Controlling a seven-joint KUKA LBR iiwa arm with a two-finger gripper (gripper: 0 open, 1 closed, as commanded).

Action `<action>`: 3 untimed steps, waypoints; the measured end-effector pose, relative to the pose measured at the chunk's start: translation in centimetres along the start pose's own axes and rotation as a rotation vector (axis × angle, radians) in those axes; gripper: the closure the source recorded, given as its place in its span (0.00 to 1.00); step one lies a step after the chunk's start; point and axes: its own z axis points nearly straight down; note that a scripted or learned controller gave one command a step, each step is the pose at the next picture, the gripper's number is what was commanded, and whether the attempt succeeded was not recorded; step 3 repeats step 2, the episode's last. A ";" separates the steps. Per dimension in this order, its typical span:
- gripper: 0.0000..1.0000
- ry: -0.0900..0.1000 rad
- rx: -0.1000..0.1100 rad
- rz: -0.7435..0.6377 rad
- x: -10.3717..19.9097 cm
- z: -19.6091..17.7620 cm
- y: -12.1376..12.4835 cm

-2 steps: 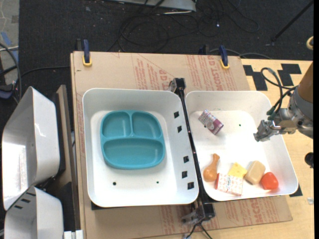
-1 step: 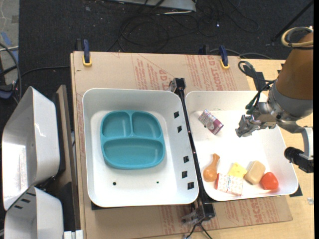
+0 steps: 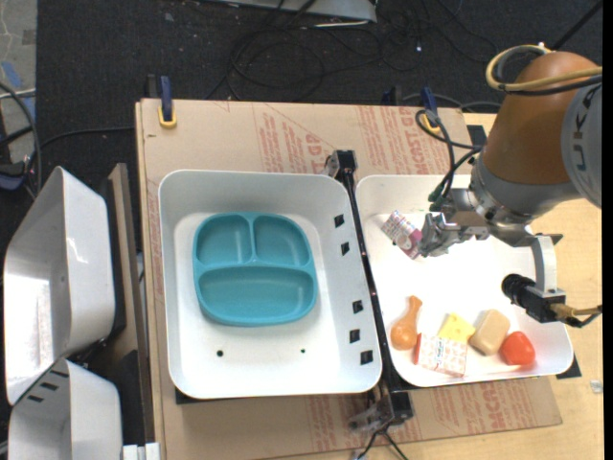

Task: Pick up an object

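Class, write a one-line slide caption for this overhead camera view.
Gripper hovers by a small packet in the right bin; teal tray fills the left.

Bare floor mid right bin (image 3: 460, 286); objects clustered (image 3: 458, 343) along front wall.

Tray (image 3: 255, 267) in left bin (image 3: 182, 286)

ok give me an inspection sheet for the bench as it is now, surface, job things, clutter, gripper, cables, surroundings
Surface: cardboard-topped bench bearing a left bin and a right bin.
Job's things: right bin holds a crumpled wrapper, an orange pear-shaped toy, a yellow block, a red-and-white packet, a tan block and a red ball.
Clutter: teal divided tray in the left bin.
Gripper: gripper low in the right bin, beside the wrapper; grasp not discernible.
Cables: black cables on the floor; a yellow hose looped over the arm.
Surroundings: white tubs left of the bench.
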 end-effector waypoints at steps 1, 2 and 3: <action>1.00 0.001 -0.001 -0.005 5.7 1.2 1.7; 1.00 0.002 -0.002 -0.006 10.9 0.2 2.8; 1.00 0.002 -0.002 -0.006 10.9 0.2 2.8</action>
